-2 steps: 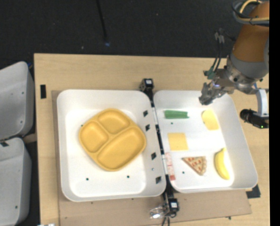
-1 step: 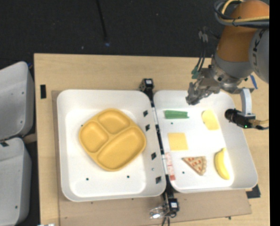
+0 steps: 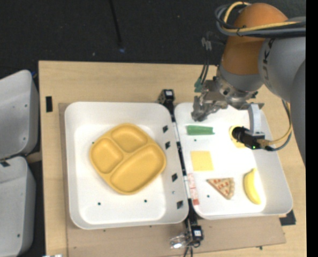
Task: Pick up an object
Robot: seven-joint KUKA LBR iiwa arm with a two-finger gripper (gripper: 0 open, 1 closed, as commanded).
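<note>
Grey and orange fill the upper right of my feed: the arm (image 3: 255,42) reaches in from that side, its orange band bulging above the wrist, cables looping over the top. The wrist bends down over the far end of the right bin (image 3: 271,197), and the gripper (image 3: 202,110) hangs at the bin's far left corner, pointing down at the floor of the bin. From this slant I cannot tell whether its fingers are spread or pressed together, and I see nothing between them.

Just below the gripper, toward me, lies a green flat piece (image 3: 200,129), lengthwise across the bin; it looks very close to the fingertips, though I cannot say whether they touch. Further toward me from the gripper sits a yellow square slice (image 3: 202,160), flat on the white floor. Beyond that, nearer the front edge, a pizza slice (image 3: 222,187) lies with its point toward the front right. A banana (image 3: 250,186) rests to the right of the pizza, well apart from the gripper. A yellow round object (image 3: 237,135) sits to the gripper's right, partly hidden behind a black fitting on the arm.

To the gripper's left, across the divide, the left bin (image 3: 78,197) holds a yellow compartment plate (image 3: 128,157), lying flat.
</note>
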